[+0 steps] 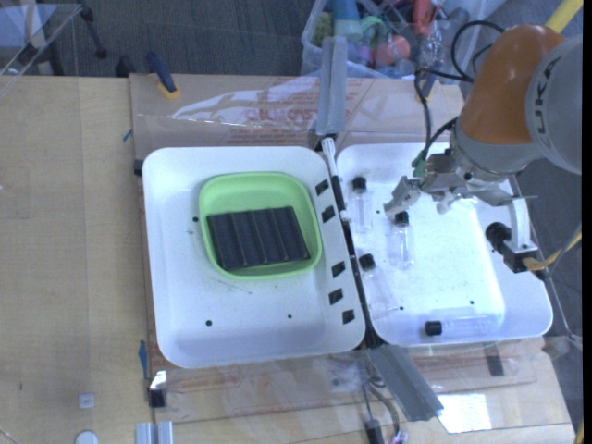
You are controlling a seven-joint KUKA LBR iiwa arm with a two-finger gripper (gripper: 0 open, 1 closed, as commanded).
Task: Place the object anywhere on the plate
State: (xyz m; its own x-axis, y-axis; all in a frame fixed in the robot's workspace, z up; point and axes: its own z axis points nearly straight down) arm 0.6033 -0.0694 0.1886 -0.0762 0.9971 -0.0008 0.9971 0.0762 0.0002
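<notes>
1. table (65, 248): pale wood, carrying two shallow white bins side by side.
2. left bin (176, 326): holds a green plate (215, 192), squarish with rounded corners, near the bin's middle and somewhat toward the far side.
3. dark slab (257, 237): a ribbed, dark grey rectangular object, lying flat on the plate and covering most of its floor, slightly turned against the plate's edges.
4. divider (344, 239): the two bins meet along a dark seam with small black tabs on the left bin's side.
5. right bin (462, 285): holds a small clear object (400, 246) near its centre-left, too faint to identify; a few small black dots on the floor; a black fitting at the near rim.
6. arm (518, 91): grey with an orange band, reaching in from the right over the right bin's far half.
7. gripper (407, 197): low over the right bin, just beyond the clear object; whether it touches the bin cannot be told. whether its tips are apart or together cannot be told, and nothing can be made out between them.
8. clear tub (388, 17): beyond the table at the far edge, filled with mixed coloured items, too small to sort.
9. clear plastic sheet (268, 109): lying on the table behind the left bin.
</notes>
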